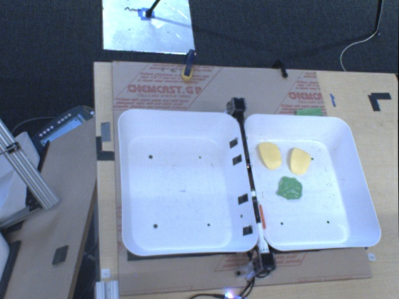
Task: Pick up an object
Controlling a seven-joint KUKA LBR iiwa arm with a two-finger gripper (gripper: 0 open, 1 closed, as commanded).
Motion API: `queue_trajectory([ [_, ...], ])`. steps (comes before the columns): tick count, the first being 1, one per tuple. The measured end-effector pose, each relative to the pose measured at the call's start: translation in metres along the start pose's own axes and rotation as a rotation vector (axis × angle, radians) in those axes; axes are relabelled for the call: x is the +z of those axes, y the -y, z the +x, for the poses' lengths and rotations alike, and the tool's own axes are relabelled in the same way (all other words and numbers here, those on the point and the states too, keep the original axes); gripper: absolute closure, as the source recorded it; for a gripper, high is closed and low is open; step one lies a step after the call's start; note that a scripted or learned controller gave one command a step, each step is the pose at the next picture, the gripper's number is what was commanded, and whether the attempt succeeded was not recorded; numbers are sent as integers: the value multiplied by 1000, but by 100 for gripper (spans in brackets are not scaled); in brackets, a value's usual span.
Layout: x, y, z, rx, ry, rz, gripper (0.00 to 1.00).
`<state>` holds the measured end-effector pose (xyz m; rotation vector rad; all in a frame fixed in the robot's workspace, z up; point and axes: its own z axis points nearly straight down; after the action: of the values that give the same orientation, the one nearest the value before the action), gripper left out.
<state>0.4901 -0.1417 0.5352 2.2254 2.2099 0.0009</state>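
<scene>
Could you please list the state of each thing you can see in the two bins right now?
Left yellow piece: lying flat in the right bin, free.
Right yellow piece: lying flat beside it, a small gap between them.
Green piece: lying flat below the two yellow ones, apart from both.
Left bin: upright, against the right bin.

Shiny metal sheet [148, 16], white cable [360, 39], dark carpet [50, 42]

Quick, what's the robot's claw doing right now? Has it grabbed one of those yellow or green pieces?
Gripper: its state cannot be told.
Both yellow pieces and the green piece lie loose in the right bin.
</scene>
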Motion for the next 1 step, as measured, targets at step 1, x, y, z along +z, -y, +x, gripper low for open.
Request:
queue_trajectory([
  [1, 0, 4, -69, -2, 1, 0, 100],
])
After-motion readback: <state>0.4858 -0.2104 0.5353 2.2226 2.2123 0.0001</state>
